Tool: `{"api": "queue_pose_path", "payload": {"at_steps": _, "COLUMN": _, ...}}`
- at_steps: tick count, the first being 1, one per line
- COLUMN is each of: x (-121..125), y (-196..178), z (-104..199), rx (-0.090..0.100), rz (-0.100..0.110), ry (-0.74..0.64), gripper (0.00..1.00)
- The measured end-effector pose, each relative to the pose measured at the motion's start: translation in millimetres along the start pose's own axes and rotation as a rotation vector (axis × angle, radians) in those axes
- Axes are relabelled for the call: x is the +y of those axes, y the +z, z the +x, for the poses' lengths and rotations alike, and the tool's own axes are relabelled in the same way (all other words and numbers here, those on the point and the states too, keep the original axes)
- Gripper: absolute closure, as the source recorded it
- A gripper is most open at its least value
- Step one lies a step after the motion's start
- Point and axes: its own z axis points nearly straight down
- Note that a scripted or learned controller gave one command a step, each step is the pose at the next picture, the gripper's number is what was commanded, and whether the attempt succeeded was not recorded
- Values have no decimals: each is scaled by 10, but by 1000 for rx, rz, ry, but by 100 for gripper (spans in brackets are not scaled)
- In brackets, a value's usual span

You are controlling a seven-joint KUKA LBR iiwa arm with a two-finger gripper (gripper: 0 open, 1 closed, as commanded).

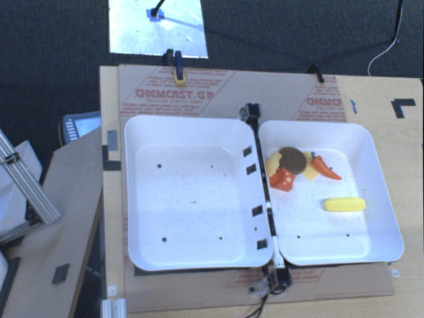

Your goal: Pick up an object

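Right now the toys sit in the right bin [380,177]: a yellow corn cob [344,205] lies alone, well apart from a cluster near the divider, where a brown disc [292,159] touches a red piece [283,180] and an orange pepper [325,168]. Whether the hand is open or closed, I cannot tell. Beside it on the counter [109,197] sits the left bin [192,197].

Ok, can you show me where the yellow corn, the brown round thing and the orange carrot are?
Yellow corn [344,205], camera view, middle of the cob.
Brown round thing [292,159], camera view, centre of its top.
Orange carrot [325,168], camera view, middle of its body.
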Motion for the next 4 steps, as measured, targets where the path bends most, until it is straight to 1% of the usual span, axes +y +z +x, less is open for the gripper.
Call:
{"api": "queue_pose_path", "payload": {"at_steps": 1, "x": -2, "y": 4, "z": -1, "rx": 0, "rz": 1, "ry": 1, "gripper": 0}}
{"api": "queue_pose_path", "payload": {"at_steps": 3, "x": -1, "y": -1150, "z": 86, "rx": 1, "rz": -1, "ry": 4, "gripper": 0}}
{"api": "queue_pose_path", "payload": {"at_steps": 4, "x": -4, "y": -1114, "z": 130, "rx": 2, "rz": 5, "ry": 6, "gripper": 0}}
